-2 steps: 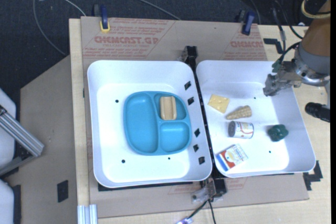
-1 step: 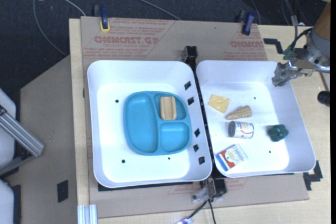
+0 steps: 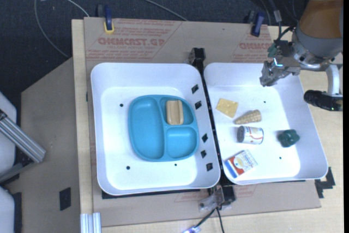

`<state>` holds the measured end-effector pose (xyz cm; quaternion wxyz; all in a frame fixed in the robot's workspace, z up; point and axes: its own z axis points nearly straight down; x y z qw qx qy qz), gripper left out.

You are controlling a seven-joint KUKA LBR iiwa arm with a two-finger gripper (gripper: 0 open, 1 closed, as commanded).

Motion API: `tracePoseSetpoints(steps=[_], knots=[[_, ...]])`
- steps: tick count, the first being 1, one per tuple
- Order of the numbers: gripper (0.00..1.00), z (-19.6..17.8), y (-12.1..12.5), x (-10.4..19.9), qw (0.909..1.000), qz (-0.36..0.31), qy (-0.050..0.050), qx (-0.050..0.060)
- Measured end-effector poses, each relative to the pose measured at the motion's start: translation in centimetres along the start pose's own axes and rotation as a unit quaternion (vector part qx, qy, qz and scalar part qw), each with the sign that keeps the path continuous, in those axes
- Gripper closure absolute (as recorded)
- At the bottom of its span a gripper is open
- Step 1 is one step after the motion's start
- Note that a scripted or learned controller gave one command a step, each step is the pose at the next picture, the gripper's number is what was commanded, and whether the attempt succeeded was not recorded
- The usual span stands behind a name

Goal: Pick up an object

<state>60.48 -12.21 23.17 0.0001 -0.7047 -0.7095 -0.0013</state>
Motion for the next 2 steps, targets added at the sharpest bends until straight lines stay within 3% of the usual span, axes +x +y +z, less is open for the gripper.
tracePoseSetpoints(steps=[2], knots=[[1.0, -1.3, 1.3, 9.6, 1.0, 0.001, -0.001, 0.0]])
